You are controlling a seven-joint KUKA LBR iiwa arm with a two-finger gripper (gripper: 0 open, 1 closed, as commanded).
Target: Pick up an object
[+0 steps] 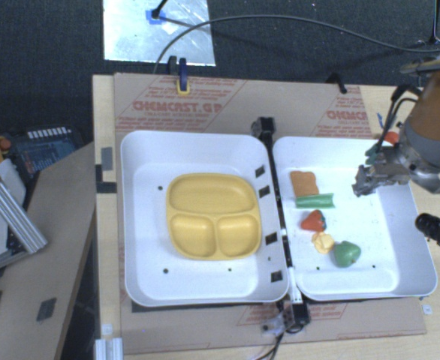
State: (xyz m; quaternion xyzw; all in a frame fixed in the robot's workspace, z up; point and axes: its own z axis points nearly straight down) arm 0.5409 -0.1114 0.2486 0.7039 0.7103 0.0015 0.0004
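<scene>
Right now you see the grey two-finger gripper (pixel 361 182) hovering at right of frame over the right white bin (pixel 400 276), nothing between its fingers, how wide you cannot tell; the green stick-shaped toy (pixel 314 199) lies left of it, apart.

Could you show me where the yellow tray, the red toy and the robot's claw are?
yellow tray (pixel 181 195): camera view, its upper-left compartment.
red toy (pixel 313 220): camera view, its middle.
gripper (pixel 364 182): camera view, its fingertip end.
</scene>
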